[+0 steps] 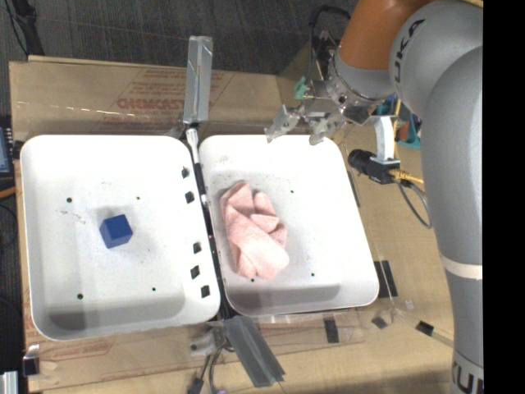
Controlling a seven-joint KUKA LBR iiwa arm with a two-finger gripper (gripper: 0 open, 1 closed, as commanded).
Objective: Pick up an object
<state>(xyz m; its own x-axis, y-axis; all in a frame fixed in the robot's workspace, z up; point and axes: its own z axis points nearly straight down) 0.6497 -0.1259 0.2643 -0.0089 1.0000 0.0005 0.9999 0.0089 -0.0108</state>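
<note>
- Cardboard-covered bench [98, 89] is seen under two white bins.
- Arm [443, 64] is cut off at frame top.
- Gripper [297, 128], fingers spread and empty, is held over right bin's [349, 245] far rim.
- Pink cloth [254, 230] is crumpled mid-bin, well below gripper.
- Blue cube [116, 230] is noted in left bin [49, 245].

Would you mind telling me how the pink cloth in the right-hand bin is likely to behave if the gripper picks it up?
The pink cloth lies crumpled in soft folds, so it is probably floppy and would drape and hang from wherever it is pinched. It looks like thin fabric, so likely light. Being bunched, a pinch may catch only one fold and the rest could unfurl.
</note>
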